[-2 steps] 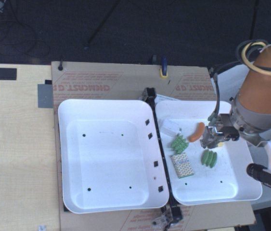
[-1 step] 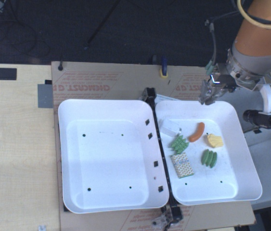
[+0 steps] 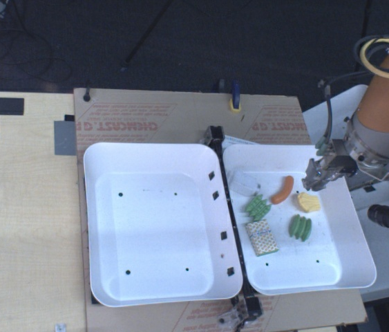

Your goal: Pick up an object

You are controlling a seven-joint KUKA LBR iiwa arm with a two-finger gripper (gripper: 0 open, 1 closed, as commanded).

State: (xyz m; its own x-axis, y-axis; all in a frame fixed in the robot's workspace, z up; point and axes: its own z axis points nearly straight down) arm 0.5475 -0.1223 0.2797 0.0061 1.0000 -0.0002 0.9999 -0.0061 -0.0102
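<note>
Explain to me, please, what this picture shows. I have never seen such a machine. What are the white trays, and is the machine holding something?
The picture comes from one camera fixed above a bench, looking down at a slant. The grey machine with an orange band on the right is a robot arm. Its end effector, the part meant to grasp, hangs over the right bin. That bin holds small toys: an orange sausage-like piece, a yellow piece, a green leafy piece, a green pod-like piece and a patterned block. The left bin stands beside it. Nothing shows in the end effector's grasp; it is beside the yellow piece.
</note>
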